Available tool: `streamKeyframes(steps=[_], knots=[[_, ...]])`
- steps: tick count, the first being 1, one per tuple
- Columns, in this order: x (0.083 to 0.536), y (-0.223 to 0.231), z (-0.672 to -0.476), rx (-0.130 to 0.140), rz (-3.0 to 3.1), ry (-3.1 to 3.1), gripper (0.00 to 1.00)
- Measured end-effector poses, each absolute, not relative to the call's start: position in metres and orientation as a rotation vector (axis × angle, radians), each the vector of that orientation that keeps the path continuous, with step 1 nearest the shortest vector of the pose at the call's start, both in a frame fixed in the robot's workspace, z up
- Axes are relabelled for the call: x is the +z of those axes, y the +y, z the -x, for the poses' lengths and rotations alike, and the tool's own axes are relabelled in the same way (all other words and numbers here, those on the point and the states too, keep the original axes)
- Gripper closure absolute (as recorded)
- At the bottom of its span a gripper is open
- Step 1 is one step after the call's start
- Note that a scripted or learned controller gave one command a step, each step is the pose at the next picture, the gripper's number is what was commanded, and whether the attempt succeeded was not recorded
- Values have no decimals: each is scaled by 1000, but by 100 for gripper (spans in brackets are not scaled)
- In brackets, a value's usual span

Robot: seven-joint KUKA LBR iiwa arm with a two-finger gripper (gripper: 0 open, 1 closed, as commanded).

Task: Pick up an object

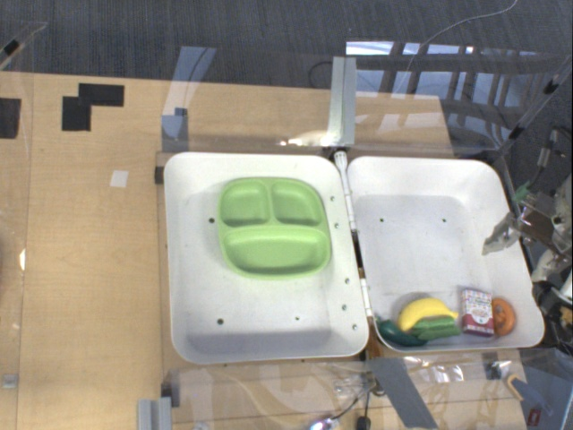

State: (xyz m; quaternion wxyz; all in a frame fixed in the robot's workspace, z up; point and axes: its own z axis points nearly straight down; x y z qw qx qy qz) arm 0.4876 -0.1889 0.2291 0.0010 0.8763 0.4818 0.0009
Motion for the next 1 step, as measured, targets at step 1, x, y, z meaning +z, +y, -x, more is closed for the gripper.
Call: streamKeyframes(steps=[1], knots=[[229,-189,-488,3,-2751,1513,0]])
